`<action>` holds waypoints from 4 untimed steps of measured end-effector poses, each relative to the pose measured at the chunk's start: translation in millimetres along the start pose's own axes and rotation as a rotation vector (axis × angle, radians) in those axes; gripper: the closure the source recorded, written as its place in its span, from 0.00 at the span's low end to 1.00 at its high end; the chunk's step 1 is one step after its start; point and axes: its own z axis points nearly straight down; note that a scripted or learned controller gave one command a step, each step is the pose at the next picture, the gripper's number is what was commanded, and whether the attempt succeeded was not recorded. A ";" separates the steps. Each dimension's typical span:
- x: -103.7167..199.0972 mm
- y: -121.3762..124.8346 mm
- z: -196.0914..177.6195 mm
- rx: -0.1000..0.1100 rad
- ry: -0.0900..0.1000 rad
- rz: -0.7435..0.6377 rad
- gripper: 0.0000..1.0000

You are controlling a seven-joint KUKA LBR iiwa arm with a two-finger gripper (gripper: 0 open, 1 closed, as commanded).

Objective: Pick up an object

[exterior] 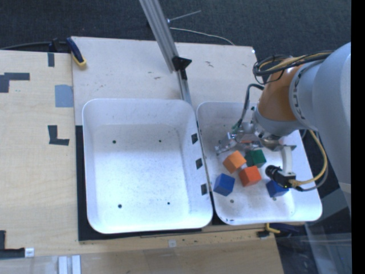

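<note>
- Nearest, at the front of the right bin (296, 213): a blue block (223, 184) on the white floor, just beside the wall shared with the left bin (142, 170).
- On the same near side, further right: a second blue block (276, 188), partly hidden by a black part of the arm.
- Between the two blue ones, a bit further back: a red-orange block (250, 176).
- Touching or nearly touching it on the left: a lighter orange block (234, 161).
- Just behind the red-orange one: a green block (256, 157), right under the metal of the claw.
- Over the orange and green blocks: the gripper (236, 143), low in the right bin, not clamped on any block as far as can be seen; fingers apart or together, cannot tell, too small and blurry.
- Above and right of that: the grey arm with its orange band (276, 99), reaching in from the right.
- Left side: the other white bin, with small dark specks on its floor.
- Far back: a tilted metal rail (162, 30) rising over the bench (125, 67).
</note>
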 end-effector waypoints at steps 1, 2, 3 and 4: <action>20.9 -62.9 0.6 0.004 0.002 0.002 0.00; -11.6 -44.8 0.1 -0.002 0.000 0.001 0.00; -9.2 -45.9 -8.9 0.001 0.003 0.000 1.00; 64.5 -33.1 -104.6 -0.009 0.002 -0.007 1.00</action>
